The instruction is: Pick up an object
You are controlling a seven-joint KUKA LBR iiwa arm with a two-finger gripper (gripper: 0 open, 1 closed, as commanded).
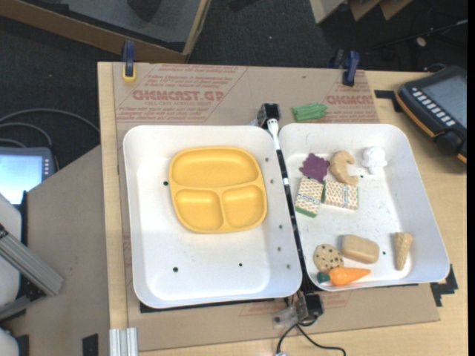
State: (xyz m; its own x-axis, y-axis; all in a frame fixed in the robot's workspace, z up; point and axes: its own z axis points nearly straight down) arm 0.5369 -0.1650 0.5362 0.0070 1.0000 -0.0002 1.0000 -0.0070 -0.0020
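Bins side by side on the bench: the left bin [148, 273] carries a yellow divided tray [218, 188], the right bin [423, 221] carries all the loose items. We count a purple piece [315, 167], a curved tan pastry [343, 167], a small white lump [373, 158], two patterned blocks [326, 196] touching each other, a cookie [327, 257], a bread piece [360, 248], a carrot [349, 276] and a cone [401, 249]. A green piece [309, 112] lies on the board outside both bins.

We cannot tell how the gripper stands from this frame. Nothing is lifted yet; any candidate object still rests in the right bin.

Risks as we judge them: cookie, bread and carrot crowd together near the front rim, so a descent there may nudge neighbours or pinch two at once. The carrot sits close against the bin wall, which could block one finger. The two blocks, being in contact, may come up together or slip.
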